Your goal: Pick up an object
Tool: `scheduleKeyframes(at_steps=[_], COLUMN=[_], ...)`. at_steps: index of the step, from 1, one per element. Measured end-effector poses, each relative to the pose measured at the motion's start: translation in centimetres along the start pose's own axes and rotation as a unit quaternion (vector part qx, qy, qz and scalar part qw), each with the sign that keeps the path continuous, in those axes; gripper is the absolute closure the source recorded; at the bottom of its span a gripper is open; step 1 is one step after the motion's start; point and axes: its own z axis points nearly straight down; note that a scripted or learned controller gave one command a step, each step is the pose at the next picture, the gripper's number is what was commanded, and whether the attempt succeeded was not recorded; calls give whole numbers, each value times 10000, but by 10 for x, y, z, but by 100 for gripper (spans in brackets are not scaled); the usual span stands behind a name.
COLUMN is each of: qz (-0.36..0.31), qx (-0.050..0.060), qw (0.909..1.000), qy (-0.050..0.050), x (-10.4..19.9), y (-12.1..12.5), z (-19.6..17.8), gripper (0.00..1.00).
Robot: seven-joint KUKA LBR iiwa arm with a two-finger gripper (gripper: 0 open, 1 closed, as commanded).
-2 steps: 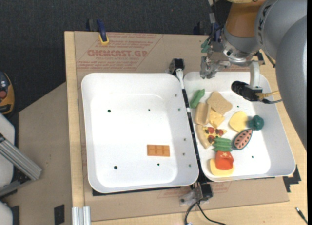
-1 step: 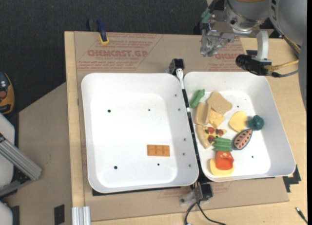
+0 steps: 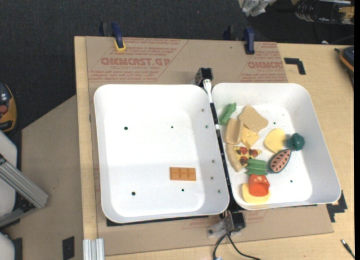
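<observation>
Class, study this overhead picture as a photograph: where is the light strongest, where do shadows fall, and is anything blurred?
Camera view: the left bin is bright across its lower half, with a soft grey shade over its upper floor; the orange block looks sharp; the right bin is evenly lit; the gear along the top edge looks blurred.

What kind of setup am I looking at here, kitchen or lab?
Likely a lab test bench: two white bins clamped onto a cardboard sheet, toy food pieces heaped in the right one, cables and aluminium framing around.
</observation>
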Motion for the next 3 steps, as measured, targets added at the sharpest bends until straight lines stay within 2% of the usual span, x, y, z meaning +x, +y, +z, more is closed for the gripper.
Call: scheduleKeyframes(at_steps=[1, 3], qz=[19, 11], qx=[74, 39], qw=[10000, 10000], qy=[-17, -28], x=[-2, -1], y=[0, 1], z=[0, -21], gripper=[100, 100])
